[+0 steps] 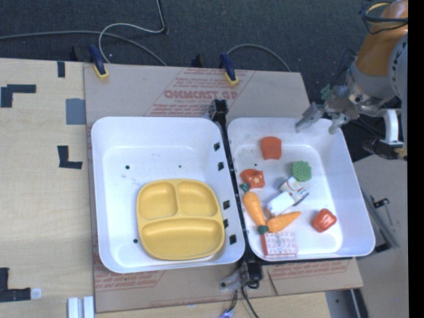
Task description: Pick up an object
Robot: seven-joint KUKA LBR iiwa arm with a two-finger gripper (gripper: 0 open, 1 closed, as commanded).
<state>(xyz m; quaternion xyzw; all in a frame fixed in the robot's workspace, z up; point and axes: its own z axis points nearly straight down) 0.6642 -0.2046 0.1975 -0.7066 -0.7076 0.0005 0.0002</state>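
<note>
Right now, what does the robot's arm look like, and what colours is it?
The arm is rounded and chunky, grey with a bright orange band near the top, and dark cables loop beside it. At its end sits the tool, a small grey metal piece with two thin fingers spread apart like a little fork.

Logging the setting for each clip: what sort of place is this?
Most likely a robotics lab bench for pick trials: two white bins sit on clamped cardboard, toy food such as a carrot fills one, and the gripper hangs over its edge.
</note>
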